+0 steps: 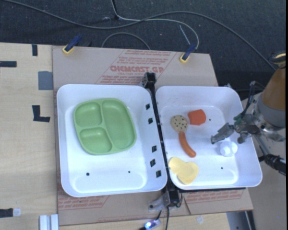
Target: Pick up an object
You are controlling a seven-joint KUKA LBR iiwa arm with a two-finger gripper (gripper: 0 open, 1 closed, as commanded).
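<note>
The right bin (230, 97) holds a red block (197, 117), a tan speckled round piece (179, 123), an orange sausage-shaped piece (186, 144), a yellow heart-shaped piece (184, 170) and a small white object (226, 149). My gripper (231, 135) hovers over the right side of this bin, just above the white object in the view. Its fingers are spread open and nothing sits between them. The grey arm with its orange band (273, 92) comes in from the right edge.
The left bin (67, 143) holds a green divided plate (104, 126). A black hinge strip (156, 133) runs between the bins. Cardboard (134, 63) with yellow clamps lies under them, and cables cross the dark floor behind.
</note>
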